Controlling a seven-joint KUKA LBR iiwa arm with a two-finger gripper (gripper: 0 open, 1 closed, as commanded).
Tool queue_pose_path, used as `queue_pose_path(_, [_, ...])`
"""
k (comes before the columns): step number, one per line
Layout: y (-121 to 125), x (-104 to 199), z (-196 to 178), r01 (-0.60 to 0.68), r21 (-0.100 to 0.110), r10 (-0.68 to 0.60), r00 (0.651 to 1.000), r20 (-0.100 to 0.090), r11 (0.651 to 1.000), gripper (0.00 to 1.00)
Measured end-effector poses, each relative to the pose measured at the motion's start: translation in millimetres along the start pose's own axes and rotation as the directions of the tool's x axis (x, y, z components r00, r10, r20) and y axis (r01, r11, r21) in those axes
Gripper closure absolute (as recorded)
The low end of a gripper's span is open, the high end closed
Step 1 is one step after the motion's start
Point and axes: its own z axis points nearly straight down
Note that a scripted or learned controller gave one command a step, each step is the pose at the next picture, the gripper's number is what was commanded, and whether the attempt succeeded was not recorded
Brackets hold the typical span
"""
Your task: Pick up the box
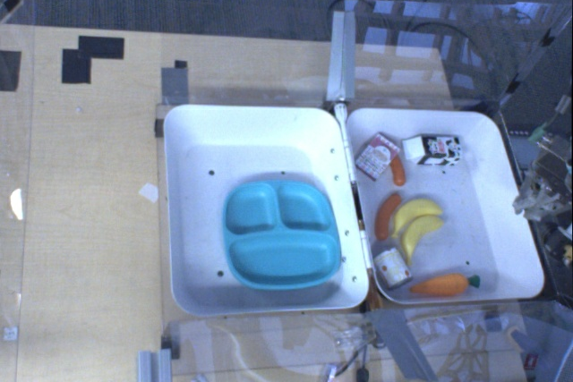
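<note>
Claw sits at the right bin's outer edge, and you cannot tell from here how it is set. You are at the approach: the box lies untouched near the bin's upper left, so reach across and descend squarely over it.

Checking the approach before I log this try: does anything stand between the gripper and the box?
Nothing covers the small pink-and-white cardboard box from above. Sideways from the gripper, at the shallow white right bin's edge, a black-and-white carton lies between.
</note>
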Motion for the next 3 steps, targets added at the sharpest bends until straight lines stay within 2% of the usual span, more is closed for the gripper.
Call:
queue_pose_path(1, [-37, 50, 157, 0.106, -0.004, -0.106, 0.994, -0.006, 0.994, 1.00])
queue_pose_path(2, [-47, 59, 66, -0.427, 0.002, 0.427, 0.904, 0.000, 0.904, 1.00])
queue_pose_path(3, [-46, 61, 56, -0.418, 0.000, 0.418, 0.909, -0.002, 0.909, 1.00])
